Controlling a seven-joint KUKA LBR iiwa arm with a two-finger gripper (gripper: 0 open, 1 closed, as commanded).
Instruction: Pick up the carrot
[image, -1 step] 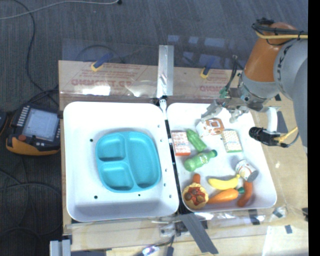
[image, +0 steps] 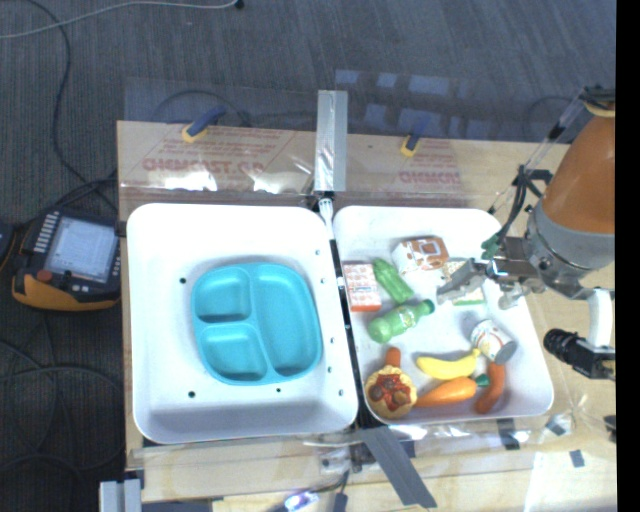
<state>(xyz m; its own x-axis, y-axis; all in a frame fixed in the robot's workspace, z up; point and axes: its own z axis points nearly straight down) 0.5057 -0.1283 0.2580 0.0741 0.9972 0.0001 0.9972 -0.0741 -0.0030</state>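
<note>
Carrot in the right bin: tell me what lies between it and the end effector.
The carrot lies near the right bin's front wall. The end effector hangs above the bin's right half. Between them lie the banana, resting right against the carrot's upper side, and a small can off to the right.

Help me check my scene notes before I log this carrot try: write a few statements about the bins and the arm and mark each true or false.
1. The carrot lies near the front edge of the right bin. True.
2. The blue divided tray sits in the right bin. False: it sits in the left bin.
3. The banana lies just behind the carrot. True.
4. The gripper is directly over the carrot. False: it is farther back in the bin, near the white box.
5. Two green bottles lie in the right bin. True.
</note>
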